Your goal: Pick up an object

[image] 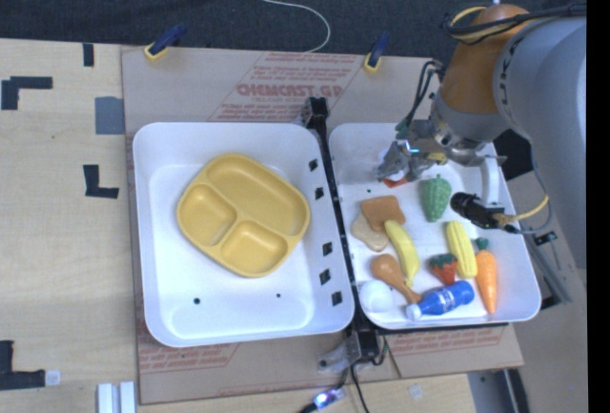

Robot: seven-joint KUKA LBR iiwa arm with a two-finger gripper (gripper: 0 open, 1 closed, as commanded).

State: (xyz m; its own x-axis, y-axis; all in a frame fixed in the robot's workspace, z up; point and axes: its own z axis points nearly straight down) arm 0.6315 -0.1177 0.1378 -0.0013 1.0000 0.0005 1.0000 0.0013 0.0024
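Fingers of the gripper [398, 163]: their state cannot be told, since the wrist body covers most of them; a small red-and-grey shape sits at the tips, unidentified. The gripper is low over the upper left corner of the right bin [519, 306], right of centre in the frame.

Count, largest to smallest:
- One grey arm [534, 68] with orange band, entering from the upper right.
- Two white bins, side by side, their inner walls touching at centre.
- One yellow compartment tray [243, 213] (three wells), alone in the left bin [152, 287], tilted.
- Right bin contents: one banana [403, 249], one corn cob [461, 247], one carrot [487, 280], one blue-and-white bottle [443, 299], one green vegetable [437, 196], one toast slice [380, 210], one drumstick [392, 272], one white egg [375, 293], one small red piece [442, 262].

Surface: both bins rest on a cardboard sheet [276, 87] on a wooden bench [57, 239] with black tape marks; dark carpet lies along the top of the frame.

Clearance: items crowd the lower right bin, several touching. Bare floor shows in its upper left corner beside the gripper, and around the tray in the left bin.
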